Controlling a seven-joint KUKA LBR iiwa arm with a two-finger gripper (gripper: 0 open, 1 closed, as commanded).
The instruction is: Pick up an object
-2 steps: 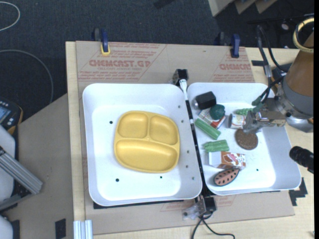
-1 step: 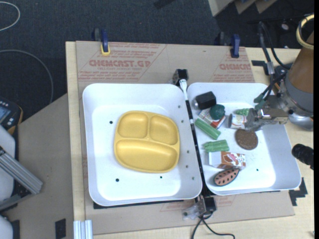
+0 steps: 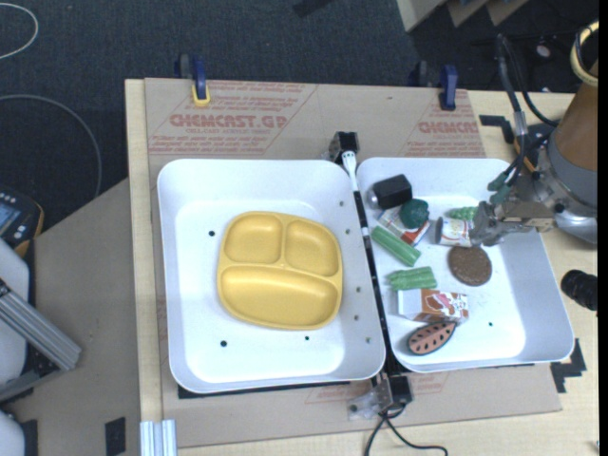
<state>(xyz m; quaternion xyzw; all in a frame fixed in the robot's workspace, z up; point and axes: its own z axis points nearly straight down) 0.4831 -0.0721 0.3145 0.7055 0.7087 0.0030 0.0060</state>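
My gripper [image 3: 485,230] reaches in from the right over the upper middle of the right bin [image 3: 532,326]. It hangs just above a round brown cookie [image 3: 470,266] and right beside a small white and green packet [image 3: 457,228]. Further left in that bin lie a black box [image 3: 390,192], a dark green round piece [image 3: 414,214], a light green bar [image 3: 394,245] and a green ridged piece [image 3: 410,278]. Near the front are a white and red packet [image 3: 435,304] and a brown speckled oval [image 3: 432,338].
The left bin [image 3: 185,255] holds a yellow divided plate [image 3: 280,269]. A black ridge [image 3: 366,255] separates the two bins. Clamps [image 3: 199,77] hold the brown board at the back, and cables hang at the upper right.
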